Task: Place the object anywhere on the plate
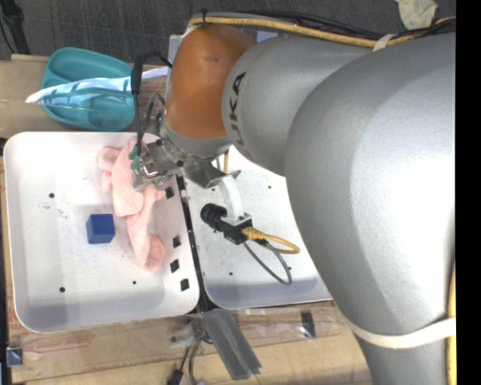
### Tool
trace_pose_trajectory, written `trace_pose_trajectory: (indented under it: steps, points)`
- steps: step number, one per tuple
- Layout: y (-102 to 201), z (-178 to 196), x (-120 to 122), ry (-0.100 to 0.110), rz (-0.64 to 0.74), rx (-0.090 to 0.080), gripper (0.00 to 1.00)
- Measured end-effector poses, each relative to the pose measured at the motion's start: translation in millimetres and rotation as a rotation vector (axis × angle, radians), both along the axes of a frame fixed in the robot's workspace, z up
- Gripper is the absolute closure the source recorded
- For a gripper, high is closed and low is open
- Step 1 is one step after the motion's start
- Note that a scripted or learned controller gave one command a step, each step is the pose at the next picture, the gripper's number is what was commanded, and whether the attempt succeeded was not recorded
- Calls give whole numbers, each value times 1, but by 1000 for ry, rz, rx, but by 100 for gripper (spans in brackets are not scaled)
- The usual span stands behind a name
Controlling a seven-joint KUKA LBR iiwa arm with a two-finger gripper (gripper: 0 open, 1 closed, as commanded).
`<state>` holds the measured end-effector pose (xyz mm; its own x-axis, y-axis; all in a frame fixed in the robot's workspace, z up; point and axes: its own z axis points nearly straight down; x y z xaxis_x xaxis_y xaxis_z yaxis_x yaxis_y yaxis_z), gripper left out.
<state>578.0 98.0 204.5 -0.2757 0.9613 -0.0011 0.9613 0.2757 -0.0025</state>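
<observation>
A pink soft cloth [136,207] lies crumpled in the left bin [32,215], running from the bin's upper middle down toward its centre. My gripper [150,165] sits right at the cloth's upper right part, close to the divider between the bins, and the cloth bunches up against it. The wrist and the orange band [204,79] above it hide much of the gripper. A small blue cube [100,228] rests on the bin floor just left of the cloth, apart from the gripper.
A teal bowl-like container [88,87] with a shiny wrapper lies outside the left bin at its far edge. The arm's large grey body covers most of the right bin [256,287]. A crumpled pale rag [413,6] lies at the far right.
</observation>
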Motion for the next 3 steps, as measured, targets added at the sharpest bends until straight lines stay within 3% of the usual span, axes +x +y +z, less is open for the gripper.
trace_pose_trajectory:
  steps: [1,2,3]
  points:
    - [38,-32,-31,2,17,0,100]
    - [33,6,-75,3,-53,0,100]
    - [7,3,-35,1,-39,0,100]
